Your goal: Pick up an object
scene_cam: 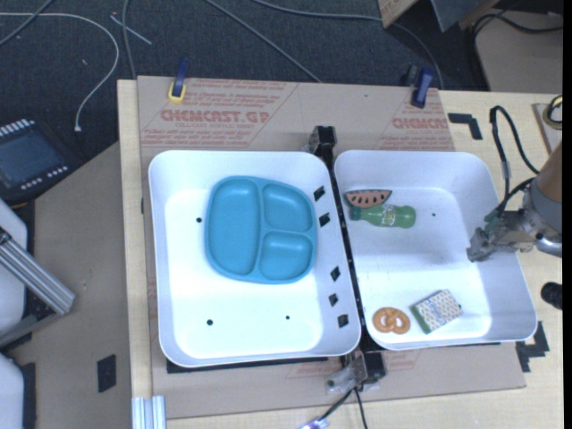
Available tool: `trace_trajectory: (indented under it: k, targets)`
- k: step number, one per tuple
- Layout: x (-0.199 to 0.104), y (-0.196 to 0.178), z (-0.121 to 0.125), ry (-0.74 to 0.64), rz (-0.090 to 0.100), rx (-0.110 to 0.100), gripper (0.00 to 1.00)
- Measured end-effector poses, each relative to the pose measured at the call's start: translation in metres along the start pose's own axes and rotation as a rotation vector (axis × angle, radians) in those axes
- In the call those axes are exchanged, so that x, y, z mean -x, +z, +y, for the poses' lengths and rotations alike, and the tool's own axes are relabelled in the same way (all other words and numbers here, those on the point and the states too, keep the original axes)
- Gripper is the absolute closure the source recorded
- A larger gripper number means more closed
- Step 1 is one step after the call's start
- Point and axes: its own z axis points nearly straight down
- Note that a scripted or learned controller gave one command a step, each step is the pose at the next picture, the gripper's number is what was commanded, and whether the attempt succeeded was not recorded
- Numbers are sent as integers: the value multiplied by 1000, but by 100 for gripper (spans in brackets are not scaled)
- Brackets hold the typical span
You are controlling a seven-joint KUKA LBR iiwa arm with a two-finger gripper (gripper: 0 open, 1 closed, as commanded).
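Lying in the right bin (500,206) are a green bottle (388,215) touching a watermelon slice (368,197) near the far-left corner, plus a pretzel (391,321) beside a patterned sponge-like block (437,310) at the near edge. A smooth blue divided plate (261,229) (three compartments) sits in the left bin (170,266). The gripper (481,244) hovers at the right bin's right wall, nothing visibly between it; its opening cannot be told.
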Motion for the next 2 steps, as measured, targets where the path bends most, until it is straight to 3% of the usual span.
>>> trace_trajectory:
  k: [2]
  targets:
    - [-8,-110,-11,-2,-1,3,100]
